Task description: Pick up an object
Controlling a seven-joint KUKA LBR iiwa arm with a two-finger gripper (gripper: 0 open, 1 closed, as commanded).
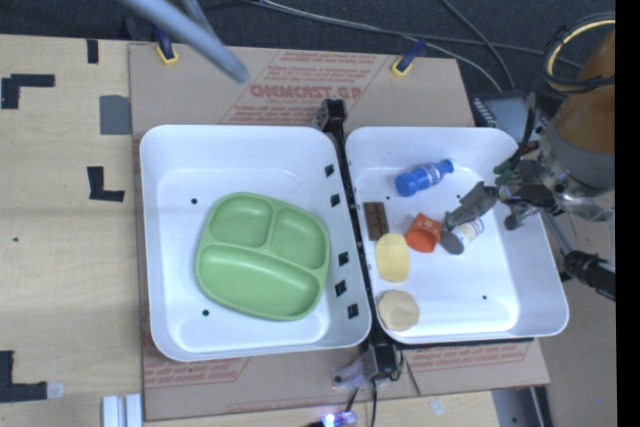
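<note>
My gripper [462,218] reaches in from the right and hangs over the right bin [520,300], near its middle. Just under its tip lies a small pale bottle with a dark cap [466,234]. An orange cup [424,233] lies on its side just left of the gripper. A blue bottle [422,177] lies further back. Along the bin's left side sit a brown bar [375,219], a yellow block [392,257] and a cream round piece [398,309].
The left bin [170,165] holds a green divided plate [264,255]. A black divider clip [335,115] sits where the two bins meet. The arm's grey and orange body [585,130] stands over the right bin's far right edge. Cables run across the dark floor behind.
</note>
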